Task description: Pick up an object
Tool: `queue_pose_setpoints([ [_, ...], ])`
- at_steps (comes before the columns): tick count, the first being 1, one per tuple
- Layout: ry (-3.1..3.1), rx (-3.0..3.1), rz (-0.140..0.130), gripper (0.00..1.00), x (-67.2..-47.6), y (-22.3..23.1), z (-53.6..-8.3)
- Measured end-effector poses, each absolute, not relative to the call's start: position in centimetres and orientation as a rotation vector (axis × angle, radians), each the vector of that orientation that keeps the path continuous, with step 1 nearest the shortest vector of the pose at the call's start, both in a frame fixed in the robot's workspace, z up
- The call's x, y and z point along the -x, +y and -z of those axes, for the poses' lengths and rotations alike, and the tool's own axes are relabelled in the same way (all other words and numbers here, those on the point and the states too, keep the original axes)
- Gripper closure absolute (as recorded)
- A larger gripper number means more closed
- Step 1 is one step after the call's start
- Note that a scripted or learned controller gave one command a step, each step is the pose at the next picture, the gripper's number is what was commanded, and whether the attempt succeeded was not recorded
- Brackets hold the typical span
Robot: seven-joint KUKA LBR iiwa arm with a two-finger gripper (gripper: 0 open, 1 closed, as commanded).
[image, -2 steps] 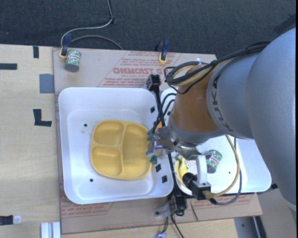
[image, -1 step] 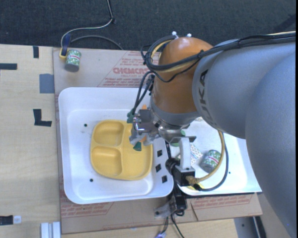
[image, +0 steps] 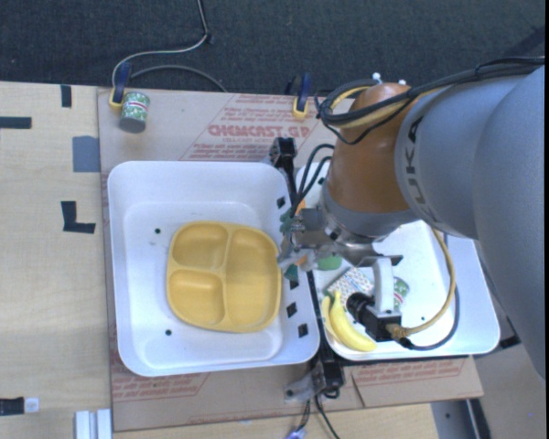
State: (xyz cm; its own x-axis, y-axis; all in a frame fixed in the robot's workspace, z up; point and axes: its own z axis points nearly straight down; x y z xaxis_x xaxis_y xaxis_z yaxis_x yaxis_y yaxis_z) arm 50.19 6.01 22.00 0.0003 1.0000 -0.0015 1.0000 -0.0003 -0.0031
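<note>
A yellow divided plate (image: 223, 275) lies flat in the left white bin (image: 137, 199). In the right white bin (image: 471, 327), a yellow banana (image: 341, 328) lies near the front left corner. Just behind it is a white patterned item with red and green marks (image: 355, 284), and a small green piece (image: 328, 263) shows under the wrist. My gripper (image: 297, 248) hangs low over the divide between the two bins, beside the plate's right edge. The bulky arm covers most of the right bin. Nothing is seen held.
A small green-labelled can (image: 133, 112) stands on the cardboard behind the left bin. Clamps (image: 300, 108) hold the cardboard's far edge, with cables running past them. The arm (image: 457, 144) fills the space above the right bin.
</note>
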Motion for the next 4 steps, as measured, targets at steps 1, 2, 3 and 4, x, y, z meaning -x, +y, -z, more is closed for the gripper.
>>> queue_pose_setpoints([
  [1,-2.222,2.220,-0.002,1.00,-48.4,5.0,-27.1],
  [2,-2.220,2.220,-0.005,1.00,-53.5,-0.4,-18.3],
  [3,-2.221,2.219,-0.003,1.00,-49.0,-0.5,-21.6],
  [4,-2.222,2.218,-0.003,1.00,-51.4,5.0,-22.0],
])
